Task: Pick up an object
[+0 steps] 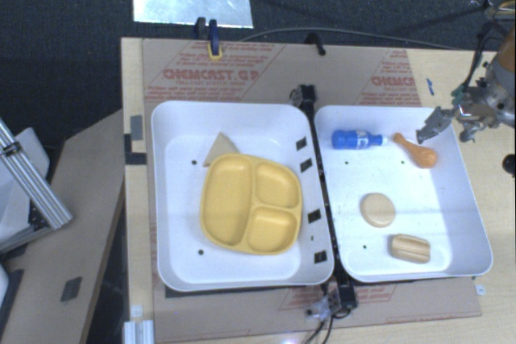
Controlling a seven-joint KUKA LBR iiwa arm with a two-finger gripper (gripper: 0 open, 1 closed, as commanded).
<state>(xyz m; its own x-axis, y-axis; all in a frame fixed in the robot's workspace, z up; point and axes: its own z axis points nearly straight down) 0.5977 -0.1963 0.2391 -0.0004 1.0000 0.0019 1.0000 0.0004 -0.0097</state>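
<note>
Where the tool (442,125) hovers, drumstick (417,151) beside bottle (355,139).

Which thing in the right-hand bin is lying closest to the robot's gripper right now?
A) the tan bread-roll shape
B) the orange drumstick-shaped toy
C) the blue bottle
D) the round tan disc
B: the gripper hangs over the right bin's upper right part, right beside the orange drumstick-shaped toy; the blue bottle, round tan disc and tan bread-roll shape lie farther off.

Right bin (468,205) holds blue bottle (355,140), orange drumstick (416,151), round cookie (377,209), bread roll (409,248).
</note>
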